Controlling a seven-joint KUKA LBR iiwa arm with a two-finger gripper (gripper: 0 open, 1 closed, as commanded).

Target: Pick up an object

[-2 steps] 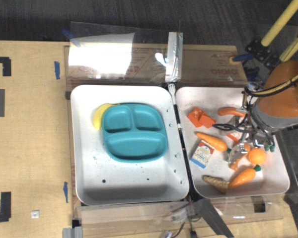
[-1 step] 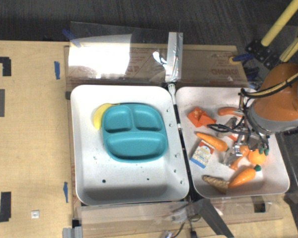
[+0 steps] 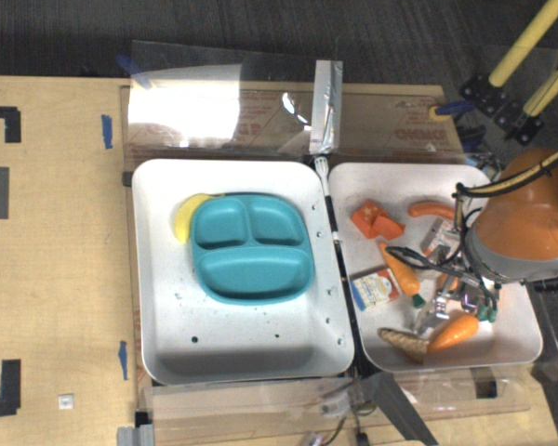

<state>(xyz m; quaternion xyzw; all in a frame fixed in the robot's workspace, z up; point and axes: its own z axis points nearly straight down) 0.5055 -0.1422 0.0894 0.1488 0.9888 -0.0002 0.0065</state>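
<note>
Two white bins, one teal tray

A single fixed camera looks down on the bench from above at a slight slant, far enough back to take in both shallow white plastic bins side by side: the left bin sits near the middle of the frame, the right bin toward the right edge. The pale wooden bench top fills the left side, and dark carpeted floor runs along the top, so the far side of the bench lies uppermost. The grey arm with its orange band enters from the right.
</note>
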